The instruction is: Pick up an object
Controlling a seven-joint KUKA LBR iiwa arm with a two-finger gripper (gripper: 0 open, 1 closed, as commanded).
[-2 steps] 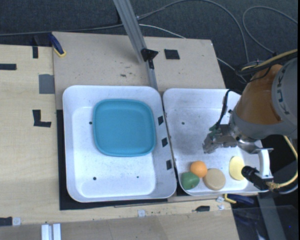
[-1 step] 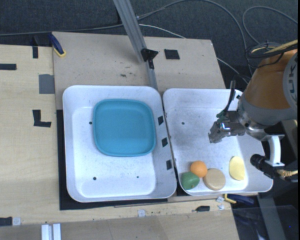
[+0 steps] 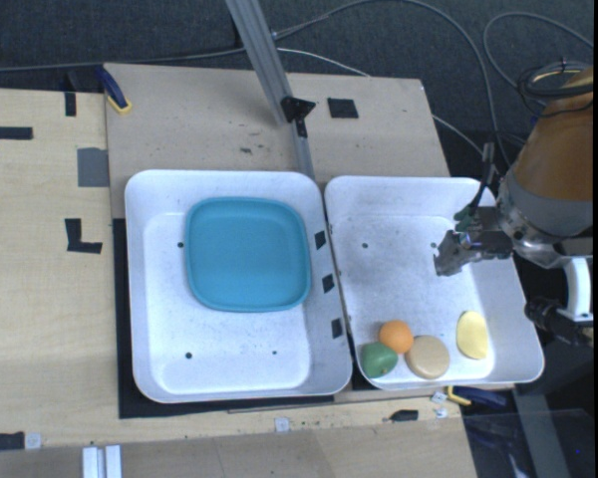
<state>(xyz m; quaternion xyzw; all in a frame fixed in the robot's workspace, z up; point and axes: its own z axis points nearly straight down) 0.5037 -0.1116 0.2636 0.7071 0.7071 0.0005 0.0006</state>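
1. We see the gripper (image 3: pixel 448 259) as a small dark lump over the right bin (image 3: pixel 399 199), near its right wall. It is too dark and blurry for us to tell how it is set, and we see nothing held in it.
2. The arm (image 3: pixel 553 167) comes in from the right. Its orange band is cut off by the edge, so we see just part of it above the grey wrist.
3. Four small things sit close together in the near corner of the right bin, well apart from the gripper.
4. The orange ball (image 3: pixel 396 336) is round and smooth. It touches the green thing (image 3: pixel 378 358), which is partly tucked against the bin's wall, so its shape is hard to make out.
5. The tan round thing (image 3: pixel 429 357) sits just beside the orange ball and looks flat on top.
6. The yellow thing (image 3: pixel 471 334) is a long oval shape, near the tan one but apart from it.
7. The left bin (image 3: pixel 149 297) holds a blue plate (image 3: pixel 247 253), square with rounded corners, smooth and shiny.
8. Both bins are white with tiny dark specks.
9. We see no words or labels we can read.
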